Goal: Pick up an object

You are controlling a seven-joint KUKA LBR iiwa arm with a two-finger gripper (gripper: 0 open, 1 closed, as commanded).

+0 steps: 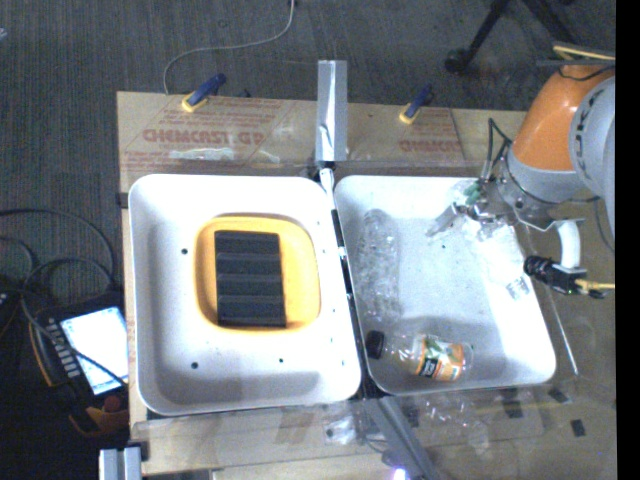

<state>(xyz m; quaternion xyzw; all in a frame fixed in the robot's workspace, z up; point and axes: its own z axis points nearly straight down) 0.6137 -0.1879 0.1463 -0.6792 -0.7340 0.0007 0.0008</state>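
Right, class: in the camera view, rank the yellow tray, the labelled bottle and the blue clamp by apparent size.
1. yellow tray
2. labelled bottle
3. blue clamp
The gaps are plain, so distance from the camera hardly matters.

Dark grey carpet (90, 38) all around, crossed by a thin white cable (262, 36). Wooden bench board (230, 133) with faint red lettering, pinned by two blue-and-yellow clamps (203, 91) (both along the far edge). Black chair base (500, 18) at top; tablet (95, 346) glowing among black cords lower left.

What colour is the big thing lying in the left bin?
The tray is yellow with a black ridged middle, seen best in the camera view.
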